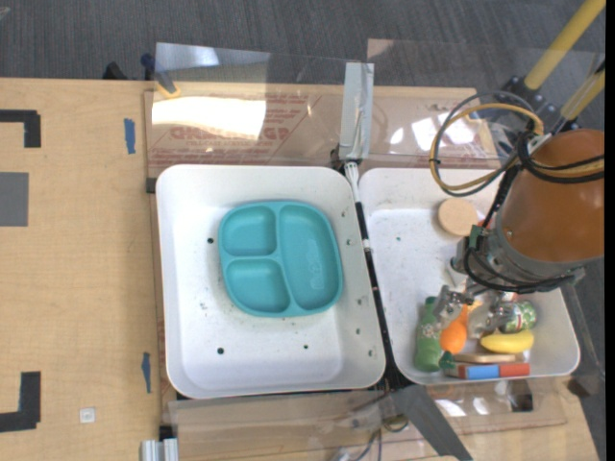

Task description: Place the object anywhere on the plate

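A teal plate [281, 257] with three compartments lies in the left bin [183, 286], nothing on it. The arm with its orange band hangs over the right bin [404, 229], and the gripper [473, 305] is low over a cluster of toys at that bin's near end. Right below it lie an orange carrot [454, 335], a green vegetable [427, 342] and a yellow banana [506, 342]. A red and blue stick [490, 370] lies along the near wall. The arm's body hides much of the gripper.
A tan round disc [457, 216] rests at the far side of the right bin. Black and yellow cables [461, 128] loop above the wrist. A clear divider wall [357, 113] stands behind the seam between the bins.
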